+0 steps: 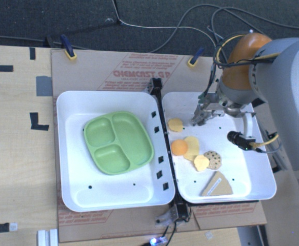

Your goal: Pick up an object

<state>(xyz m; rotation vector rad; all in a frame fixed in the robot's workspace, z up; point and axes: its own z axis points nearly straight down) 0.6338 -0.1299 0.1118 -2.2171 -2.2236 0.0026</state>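
My gripper (pixel 203 114) hangs low over the back of the right bin (pixel 252 186), pointing down and to the left, with nothing seen between its fingers. To its left lies a small yellow round piece (pixel 175 125). Nearer the front sit an orange ball (pixel 179 147), a pale yellow slab (pixel 192 146), a yellow chunk (pixel 201 163), a speckled cookie (pixel 213 159) and a tan wedge (pixel 217 185).
A green divided plate (pixel 118 142) lies in the left bin (pixel 67 152). Black clips line the divider (pixel 159 137) between the bins. Cables loop behind the arm at the back right.
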